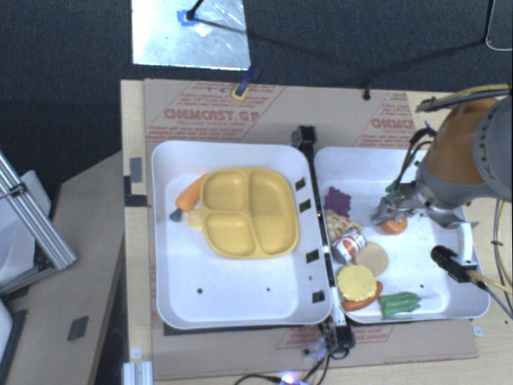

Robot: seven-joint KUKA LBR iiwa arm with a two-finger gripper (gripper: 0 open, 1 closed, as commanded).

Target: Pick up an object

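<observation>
In the right bin (449, 299), nearest the camera, lie a green piece (399, 301) and a yellow-topped burger (357, 284). Farther back the claw (388, 212) hangs just over a small orange slice (394, 226); whether it is wide or narrow I cannot tell. A good grasp likely means descending squarely onto that flat, low, rounded slice, clear of the purple grapes (337, 200).

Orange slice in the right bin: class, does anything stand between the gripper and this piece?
Nothing visible does. The gripper sits right at the orange slice, at its upper left edge. The purple grapes and the tan cookie lie apart from it, off to the side.
</observation>
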